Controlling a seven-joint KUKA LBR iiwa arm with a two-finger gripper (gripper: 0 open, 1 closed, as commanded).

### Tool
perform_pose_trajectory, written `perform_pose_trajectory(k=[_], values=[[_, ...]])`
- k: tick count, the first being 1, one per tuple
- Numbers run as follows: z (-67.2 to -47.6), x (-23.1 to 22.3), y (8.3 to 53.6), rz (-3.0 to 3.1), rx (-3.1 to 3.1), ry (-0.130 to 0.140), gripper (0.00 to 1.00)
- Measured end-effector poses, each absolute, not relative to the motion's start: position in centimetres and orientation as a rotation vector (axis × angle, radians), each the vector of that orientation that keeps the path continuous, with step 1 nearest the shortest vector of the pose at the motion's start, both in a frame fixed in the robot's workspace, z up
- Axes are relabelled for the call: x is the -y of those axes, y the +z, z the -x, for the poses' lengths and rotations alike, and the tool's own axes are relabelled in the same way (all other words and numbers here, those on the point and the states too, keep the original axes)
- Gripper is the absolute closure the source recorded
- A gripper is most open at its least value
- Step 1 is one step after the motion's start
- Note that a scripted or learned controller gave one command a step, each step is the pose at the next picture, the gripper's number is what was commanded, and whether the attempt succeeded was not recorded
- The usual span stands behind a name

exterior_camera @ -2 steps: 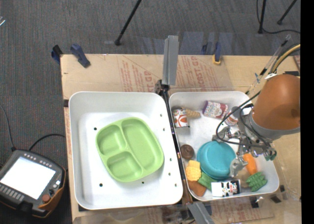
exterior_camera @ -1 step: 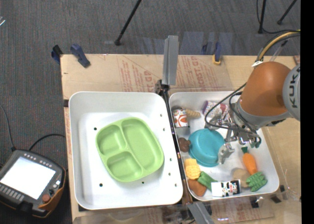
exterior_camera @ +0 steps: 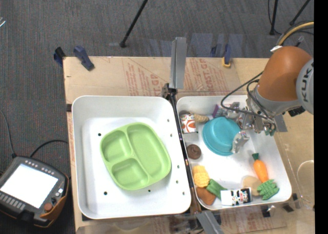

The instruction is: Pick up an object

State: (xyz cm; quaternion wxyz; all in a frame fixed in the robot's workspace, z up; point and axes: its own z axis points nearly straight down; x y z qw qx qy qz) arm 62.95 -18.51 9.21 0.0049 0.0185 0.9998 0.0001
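— What can't you make out from up there?

— My gripper (exterior_camera: 240, 143) hangs over the blue bowl (exterior_camera: 220, 135), and whether my fingers are parted or closed is too small to tell.

— What else?

— My wrist hides the right bin's (exterior_camera: 285, 169) far rim. The purple thing (exterior_camera: 217, 110) behind the bowl is mostly covered. The tablet (exterior_camera: 28, 189) is cut off at the left edge.

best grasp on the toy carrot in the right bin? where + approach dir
Probably the orange body of the toy carrot, mid-length, from straight above, closing across its narrow width. It lies flat with green top toward the blue bowl; white floor shows along both long sides, but the green toy crowds its tip.
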Motion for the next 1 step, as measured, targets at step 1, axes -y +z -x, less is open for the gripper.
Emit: perform_pose_trajectory(k=[1], values=[[-62.94,18.51,9.20,-0.058,-3.132,0.000,0.00]])
